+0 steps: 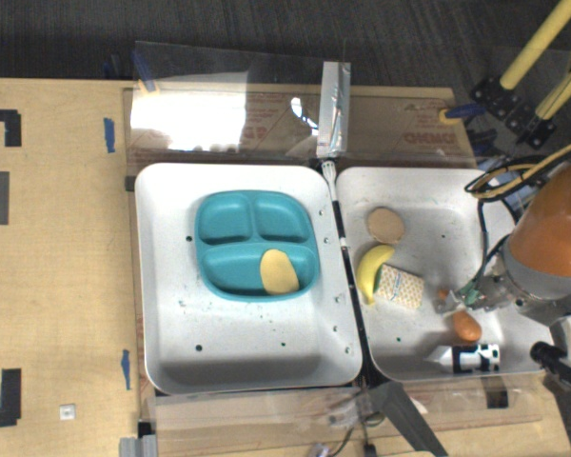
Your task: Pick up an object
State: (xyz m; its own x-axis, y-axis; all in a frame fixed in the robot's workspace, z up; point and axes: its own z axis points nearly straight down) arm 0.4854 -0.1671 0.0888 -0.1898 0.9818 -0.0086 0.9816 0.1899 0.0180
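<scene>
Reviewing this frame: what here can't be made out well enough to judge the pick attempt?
- Gripper: its tip is small and tangled with cables in the camera view; open or shut is unreadable.
- Arm: cut off by the right edge.
- Orange ball: sits just below the gripper; contact cannot be told.
- Black-and-white item: too small to identify.
- Banana: its lower end is hidden under the patterned packet.

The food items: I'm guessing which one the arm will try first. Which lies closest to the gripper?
The small orange item in the right bin, just below the gripper. The banana, tan round item and yellow piece lie farther left.
</scene>
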